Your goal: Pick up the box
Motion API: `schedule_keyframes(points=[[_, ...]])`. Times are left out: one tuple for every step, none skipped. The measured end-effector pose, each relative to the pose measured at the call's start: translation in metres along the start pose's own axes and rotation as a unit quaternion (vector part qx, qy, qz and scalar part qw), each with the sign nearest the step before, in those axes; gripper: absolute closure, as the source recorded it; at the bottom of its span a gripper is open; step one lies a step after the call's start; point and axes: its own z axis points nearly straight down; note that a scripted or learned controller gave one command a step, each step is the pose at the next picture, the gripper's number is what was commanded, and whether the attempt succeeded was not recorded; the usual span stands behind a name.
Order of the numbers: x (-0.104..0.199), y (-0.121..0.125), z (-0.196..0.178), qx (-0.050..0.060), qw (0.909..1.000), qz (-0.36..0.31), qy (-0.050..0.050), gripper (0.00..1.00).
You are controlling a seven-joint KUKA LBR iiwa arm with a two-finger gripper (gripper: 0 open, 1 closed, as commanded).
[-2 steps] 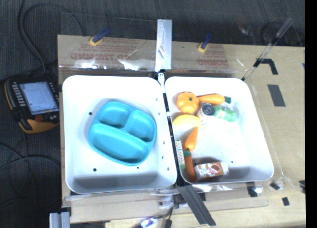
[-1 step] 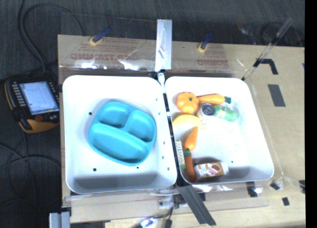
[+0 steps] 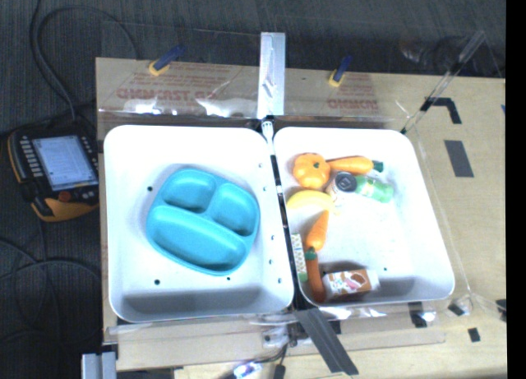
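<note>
The box (image 3: 349, 281), a small brown and white carton lying on its side, rests near the front wall of the right bin (image 3: 419, 229). A carrot (image 3: 310, 272) lies just to its left, against the bin's left wall.
The right bin also holds an orange fruit (image 3: 310, 168), a second carrot (image 3: 352, 164), a green bottle (image 3: 366, 186), a yellow fruit (image 3: 307, 201) and another carrot (image 3: 317, 228). The left bin (image 3: 131, 287) holds a blue sectioned tray (image 3: 203, 218). A teach pendant (image 3: 54, 168) lies on the floor left.
</note>
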Motion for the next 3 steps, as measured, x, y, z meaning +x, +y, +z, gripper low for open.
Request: schedule_keyframes(points=[[0.0, 0.001, -0.009, 0.0, 1.0, 0.0, -0.002, 1.0], [0.0, 0.001, -0.018, 0.0, 1.0, 0.0, -0.004, 1.0], [0.001, 0.002, -0.027, 0.0, 1.0, -0.001, -0.005, 1.0]])
